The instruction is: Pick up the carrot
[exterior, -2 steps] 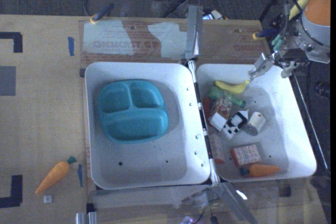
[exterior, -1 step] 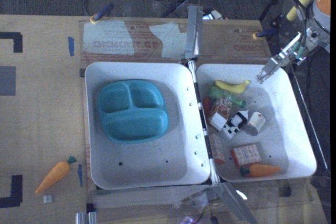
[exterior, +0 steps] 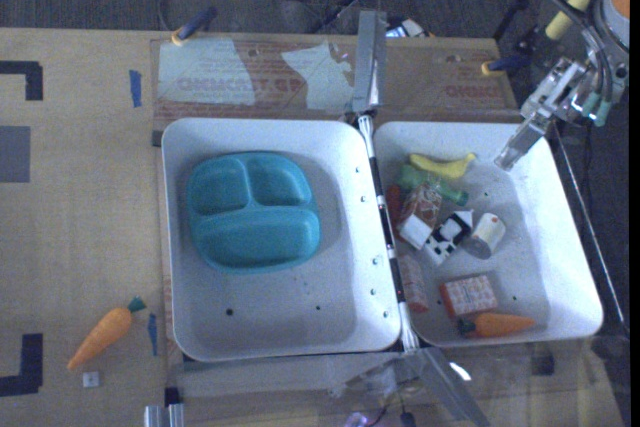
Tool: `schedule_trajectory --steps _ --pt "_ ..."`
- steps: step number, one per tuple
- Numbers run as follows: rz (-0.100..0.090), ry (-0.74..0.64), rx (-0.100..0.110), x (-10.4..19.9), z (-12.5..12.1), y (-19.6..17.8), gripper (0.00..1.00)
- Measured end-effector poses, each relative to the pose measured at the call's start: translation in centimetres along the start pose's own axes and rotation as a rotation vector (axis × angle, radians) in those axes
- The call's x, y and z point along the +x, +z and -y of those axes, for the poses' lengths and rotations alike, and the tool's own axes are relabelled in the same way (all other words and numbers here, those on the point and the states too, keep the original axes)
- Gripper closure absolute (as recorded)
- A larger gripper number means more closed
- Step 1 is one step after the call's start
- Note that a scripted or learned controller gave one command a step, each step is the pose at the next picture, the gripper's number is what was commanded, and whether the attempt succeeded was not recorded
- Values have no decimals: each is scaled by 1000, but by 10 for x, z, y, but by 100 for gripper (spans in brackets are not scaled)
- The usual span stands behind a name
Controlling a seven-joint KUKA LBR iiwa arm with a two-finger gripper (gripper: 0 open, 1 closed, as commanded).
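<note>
I see a tapered orange plastic carrot [exterior: 503, 323] lying flat at the lower edge of the glossy white right bin [exterior: 575, 245], beside a small red box [exterior: 468, 294]. My metal gripper [exterior: 512, 152] hovers at the bin's upper right corner, grasping nothing; I cannot tell the fingers' spread.

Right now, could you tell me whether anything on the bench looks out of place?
Yes. One carrot lies on the bare bench outside the left bin, near its lower left corner. A second carrot lies in the right bin with the other items.
</note>
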State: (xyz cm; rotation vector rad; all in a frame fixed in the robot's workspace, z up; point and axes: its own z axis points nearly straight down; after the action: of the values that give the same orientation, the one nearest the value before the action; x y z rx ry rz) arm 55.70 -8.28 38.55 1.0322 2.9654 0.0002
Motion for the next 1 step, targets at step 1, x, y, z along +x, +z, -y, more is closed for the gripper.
schedule_trajectory --steps 1 --pt "2 -419 -1 11 12 -49 0"
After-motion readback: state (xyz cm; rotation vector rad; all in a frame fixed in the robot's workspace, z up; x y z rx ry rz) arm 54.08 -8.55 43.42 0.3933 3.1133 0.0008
